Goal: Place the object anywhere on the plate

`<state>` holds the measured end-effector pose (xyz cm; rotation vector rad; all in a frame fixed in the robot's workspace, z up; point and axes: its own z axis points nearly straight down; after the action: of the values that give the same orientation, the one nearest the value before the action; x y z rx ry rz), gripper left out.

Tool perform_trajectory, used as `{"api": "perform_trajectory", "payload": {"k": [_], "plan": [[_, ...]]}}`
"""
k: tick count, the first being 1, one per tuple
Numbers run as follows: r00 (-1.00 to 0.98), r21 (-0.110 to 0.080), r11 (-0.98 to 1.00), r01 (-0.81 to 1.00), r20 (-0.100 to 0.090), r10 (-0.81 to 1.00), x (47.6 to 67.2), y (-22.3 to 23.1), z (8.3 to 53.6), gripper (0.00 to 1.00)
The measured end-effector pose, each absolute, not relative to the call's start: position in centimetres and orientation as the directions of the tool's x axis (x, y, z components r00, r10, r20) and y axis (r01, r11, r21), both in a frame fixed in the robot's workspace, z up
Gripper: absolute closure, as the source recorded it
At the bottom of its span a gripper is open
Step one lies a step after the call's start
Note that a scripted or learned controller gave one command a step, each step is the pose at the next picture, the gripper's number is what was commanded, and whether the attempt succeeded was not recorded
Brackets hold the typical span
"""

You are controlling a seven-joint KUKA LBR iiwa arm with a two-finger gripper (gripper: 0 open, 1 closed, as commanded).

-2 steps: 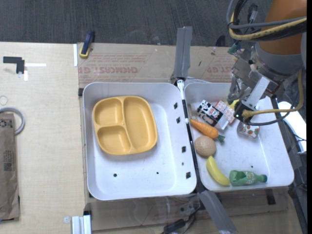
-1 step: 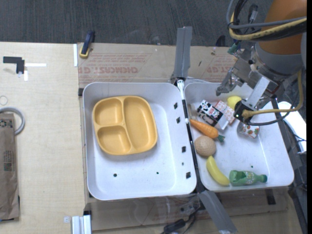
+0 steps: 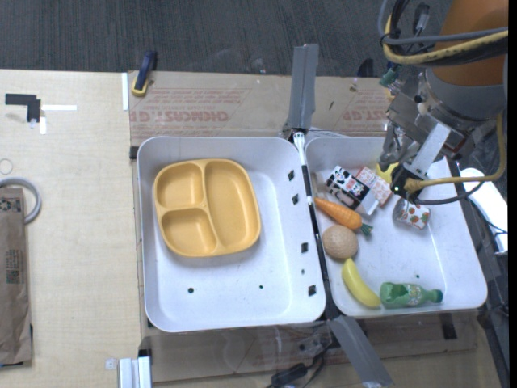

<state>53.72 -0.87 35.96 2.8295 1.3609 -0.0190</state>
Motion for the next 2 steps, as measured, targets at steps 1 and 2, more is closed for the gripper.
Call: {"api": "perform_trajectory", "payload": {"k": [1,2], "plan": [[0.84,-0.001,-0.84,0.543,-0.007,0.543,47.8,-2.8,38.4,1.0],[0.963,0.0,-0.963,0.269,-0.007,0.269,47.7,-7.4,33.5,1.0]]}}
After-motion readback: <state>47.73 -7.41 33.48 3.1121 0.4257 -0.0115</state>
